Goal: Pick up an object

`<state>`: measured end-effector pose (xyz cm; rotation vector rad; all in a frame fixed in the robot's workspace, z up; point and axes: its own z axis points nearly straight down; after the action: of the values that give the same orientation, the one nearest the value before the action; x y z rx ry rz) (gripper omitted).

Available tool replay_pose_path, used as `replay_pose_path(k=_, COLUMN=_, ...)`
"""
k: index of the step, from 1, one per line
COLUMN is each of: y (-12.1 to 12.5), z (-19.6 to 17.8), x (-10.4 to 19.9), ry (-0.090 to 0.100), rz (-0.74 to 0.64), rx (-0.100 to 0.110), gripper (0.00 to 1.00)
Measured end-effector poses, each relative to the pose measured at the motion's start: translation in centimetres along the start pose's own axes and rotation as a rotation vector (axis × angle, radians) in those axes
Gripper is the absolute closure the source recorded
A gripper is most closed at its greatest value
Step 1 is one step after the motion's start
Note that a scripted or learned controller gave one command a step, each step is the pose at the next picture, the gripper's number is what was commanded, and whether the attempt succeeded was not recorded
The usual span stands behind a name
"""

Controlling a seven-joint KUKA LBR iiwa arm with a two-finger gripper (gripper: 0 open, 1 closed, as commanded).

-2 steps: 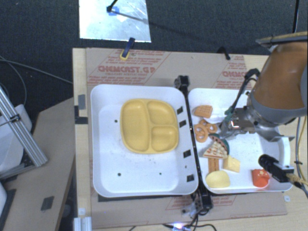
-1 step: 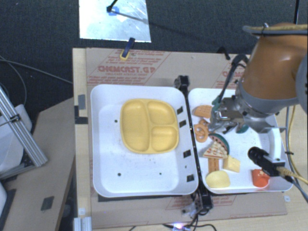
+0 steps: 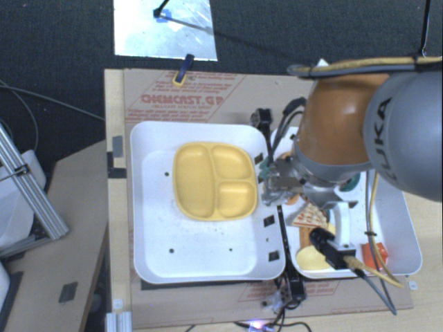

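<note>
The arm's orange band and grey wrist (image 3: pixel 339 130) hang over the right bin (image 3: pixel 408 247) and cover most of it. My gripper (image 3: pixel 280 187) is low at that bin's left side, near the divider between the bins. Just to its right lies a tan, triangular pizza-slice toy (image 3: pixel 309 217). A pale yellow flat piece (image 3: pixel 310 259) rests at the bin's front left. An orange object (image 3: pixel 379 254) lies further right, and a bit of teal (image 3: pixel 353 182) peeks out from under the wrist. Nothing is visibly held.
The left bin (image 3: pixel 201 254) bears a yellow three-compartment plate (image 3: pixel 213 180) in its upper middle. Both bins sit on a cardboard sheet (image 3: pixel 187 95). A blue and yellow clip (image 3: pixel 183 70) lies on the cardboard's far edge.
</note>
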<state>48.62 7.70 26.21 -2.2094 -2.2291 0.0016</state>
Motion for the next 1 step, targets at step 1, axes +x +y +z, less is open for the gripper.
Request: replay_pose_path(k=1, y=0.06, z=-0.25, x=-0.33, ry=-0.001, rz=0.007, rx=-0.004, gripper=0.00)
